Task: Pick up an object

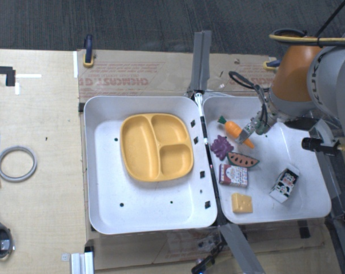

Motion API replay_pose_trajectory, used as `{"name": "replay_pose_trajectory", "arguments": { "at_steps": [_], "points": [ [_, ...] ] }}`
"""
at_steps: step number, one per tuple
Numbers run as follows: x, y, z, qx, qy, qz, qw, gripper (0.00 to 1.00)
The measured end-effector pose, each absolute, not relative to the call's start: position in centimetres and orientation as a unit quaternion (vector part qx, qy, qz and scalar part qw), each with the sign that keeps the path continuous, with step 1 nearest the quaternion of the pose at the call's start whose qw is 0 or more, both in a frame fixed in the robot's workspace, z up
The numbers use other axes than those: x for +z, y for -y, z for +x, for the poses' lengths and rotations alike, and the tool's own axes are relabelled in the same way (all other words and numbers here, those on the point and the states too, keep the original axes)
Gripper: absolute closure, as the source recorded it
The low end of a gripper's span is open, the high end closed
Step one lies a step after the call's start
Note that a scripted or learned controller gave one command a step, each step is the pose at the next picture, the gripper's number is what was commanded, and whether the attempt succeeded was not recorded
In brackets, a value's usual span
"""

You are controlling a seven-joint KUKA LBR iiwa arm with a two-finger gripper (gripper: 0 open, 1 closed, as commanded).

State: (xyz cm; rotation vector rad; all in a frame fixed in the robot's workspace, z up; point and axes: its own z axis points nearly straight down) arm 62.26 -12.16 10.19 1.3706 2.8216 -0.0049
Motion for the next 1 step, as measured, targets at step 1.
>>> {"name": "replay_pose_trajectory", "arguments": {
  "at_steps": [1],
  "points": [
    [19.16,6.19,62.95,-0.0009,-0.835,0.550,0.001,1.00]
  ]
}}
